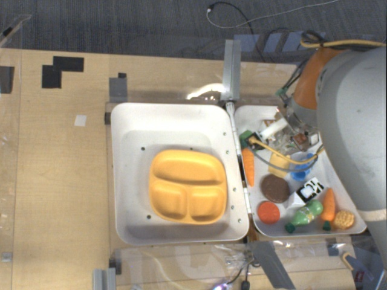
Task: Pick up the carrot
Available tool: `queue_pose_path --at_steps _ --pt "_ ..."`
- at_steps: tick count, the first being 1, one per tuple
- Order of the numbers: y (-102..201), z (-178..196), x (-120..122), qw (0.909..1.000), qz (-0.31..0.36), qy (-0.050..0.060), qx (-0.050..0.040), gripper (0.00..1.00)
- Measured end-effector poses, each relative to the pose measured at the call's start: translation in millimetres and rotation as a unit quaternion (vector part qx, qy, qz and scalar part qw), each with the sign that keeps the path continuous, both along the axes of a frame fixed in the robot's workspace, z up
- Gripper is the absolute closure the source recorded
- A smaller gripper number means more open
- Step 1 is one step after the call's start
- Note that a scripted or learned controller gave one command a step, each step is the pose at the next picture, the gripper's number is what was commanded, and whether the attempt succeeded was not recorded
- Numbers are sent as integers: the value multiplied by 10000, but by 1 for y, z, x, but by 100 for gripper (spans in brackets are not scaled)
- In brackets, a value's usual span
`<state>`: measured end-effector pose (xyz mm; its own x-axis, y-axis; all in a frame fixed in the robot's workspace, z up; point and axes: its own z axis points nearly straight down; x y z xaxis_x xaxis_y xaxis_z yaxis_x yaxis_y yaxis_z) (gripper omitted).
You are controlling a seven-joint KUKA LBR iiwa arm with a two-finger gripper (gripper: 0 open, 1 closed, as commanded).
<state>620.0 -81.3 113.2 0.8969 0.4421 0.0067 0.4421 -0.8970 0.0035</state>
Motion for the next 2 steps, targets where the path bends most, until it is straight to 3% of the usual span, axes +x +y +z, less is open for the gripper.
queue_pose_path --at_steps 1,2 --pt "1 7 1 10000 52 18 0 100" --pt "1 -22 27 9995 -305 61 8 100"
